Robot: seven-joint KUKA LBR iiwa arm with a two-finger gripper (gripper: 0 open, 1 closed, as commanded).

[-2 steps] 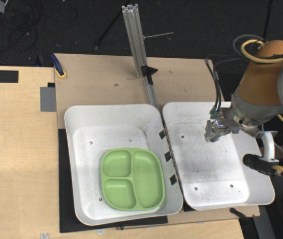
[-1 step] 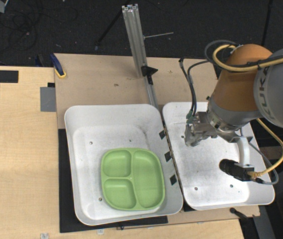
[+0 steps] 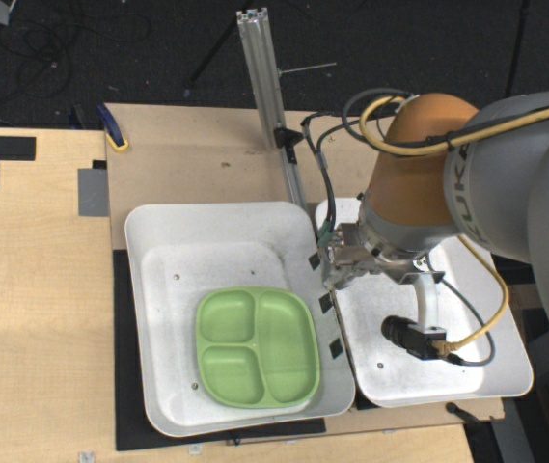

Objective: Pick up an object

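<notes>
Camera view puts my two-finger pincer (image 3: 343,258) low over the right white bin (image 3: 486,379), at its ten o'clock corner; my wrist hides the fingers, so I cannot tell their gap. At seven o'clock, the green three-compartment plastic plate (image 3: 256,346) lies in the left white bin (image 3: 158,249).

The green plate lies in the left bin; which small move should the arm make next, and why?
Probably shift left: the gripper hangs near the wall between the bins, while the green plate lies flat in the left bin, apart from it.
</notes>
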